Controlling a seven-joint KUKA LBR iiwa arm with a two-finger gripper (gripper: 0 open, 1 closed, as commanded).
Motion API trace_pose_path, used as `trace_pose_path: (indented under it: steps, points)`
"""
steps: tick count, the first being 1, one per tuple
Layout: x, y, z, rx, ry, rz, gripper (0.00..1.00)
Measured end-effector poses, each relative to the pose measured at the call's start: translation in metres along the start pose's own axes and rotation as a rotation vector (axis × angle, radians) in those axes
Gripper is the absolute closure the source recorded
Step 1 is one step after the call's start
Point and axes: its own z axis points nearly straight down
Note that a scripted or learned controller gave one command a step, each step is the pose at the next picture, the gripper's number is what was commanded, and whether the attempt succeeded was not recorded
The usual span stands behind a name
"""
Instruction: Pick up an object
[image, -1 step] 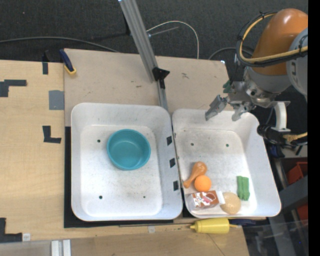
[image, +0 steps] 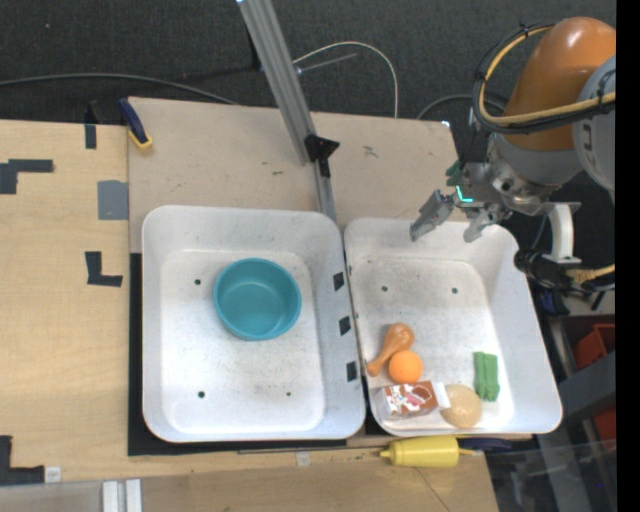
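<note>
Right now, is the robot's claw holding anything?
Gripper: open, holding nothing, above the far edge of the right bin.

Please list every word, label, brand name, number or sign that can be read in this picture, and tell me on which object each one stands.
No text can be read here.
The small red and white packet in the right bin carries some print, but it is too small and blurred to read.
The yellow bottle, the teal bowl and the left bin show no marking.
</note>
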Motion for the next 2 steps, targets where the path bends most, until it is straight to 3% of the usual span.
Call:
trace_pose_path:
  steps: [2]
  points:
    - [-0.002,-0.006,0.129,0.007,-0.001,0.002,0.00]
